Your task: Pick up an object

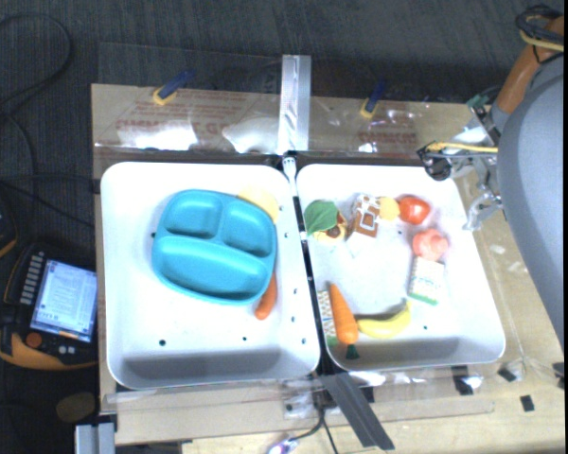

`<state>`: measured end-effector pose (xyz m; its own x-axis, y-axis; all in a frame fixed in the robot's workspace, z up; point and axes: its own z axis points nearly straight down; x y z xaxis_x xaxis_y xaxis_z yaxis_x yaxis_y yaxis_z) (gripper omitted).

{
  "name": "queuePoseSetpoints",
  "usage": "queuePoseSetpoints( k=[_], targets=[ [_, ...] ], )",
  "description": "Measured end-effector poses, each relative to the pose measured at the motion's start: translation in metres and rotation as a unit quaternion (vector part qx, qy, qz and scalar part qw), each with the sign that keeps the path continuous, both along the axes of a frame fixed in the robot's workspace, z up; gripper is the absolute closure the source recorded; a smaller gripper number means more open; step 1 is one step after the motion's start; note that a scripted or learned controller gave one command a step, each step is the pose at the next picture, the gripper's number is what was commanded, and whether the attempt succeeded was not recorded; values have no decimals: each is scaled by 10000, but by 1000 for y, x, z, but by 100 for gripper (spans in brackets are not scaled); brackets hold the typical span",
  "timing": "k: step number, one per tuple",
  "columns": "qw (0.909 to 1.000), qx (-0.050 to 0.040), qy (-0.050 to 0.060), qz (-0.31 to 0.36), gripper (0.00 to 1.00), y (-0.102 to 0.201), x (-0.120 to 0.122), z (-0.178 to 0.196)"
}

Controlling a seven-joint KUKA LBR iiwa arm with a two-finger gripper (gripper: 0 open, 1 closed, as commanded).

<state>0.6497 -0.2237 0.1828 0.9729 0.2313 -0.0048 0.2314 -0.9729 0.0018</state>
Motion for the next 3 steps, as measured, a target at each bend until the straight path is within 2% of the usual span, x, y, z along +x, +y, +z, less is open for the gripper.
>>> queuePoseSetpoints(
  k=[1,2,3],
  targets=[
    [9999,-7,-37,-111,0,25,-12,-95],
    [10000,3,-34,-14,0,87,-28,-95],
    [10000,63,-33,-27,0,11,-12,-95]
  ],
)
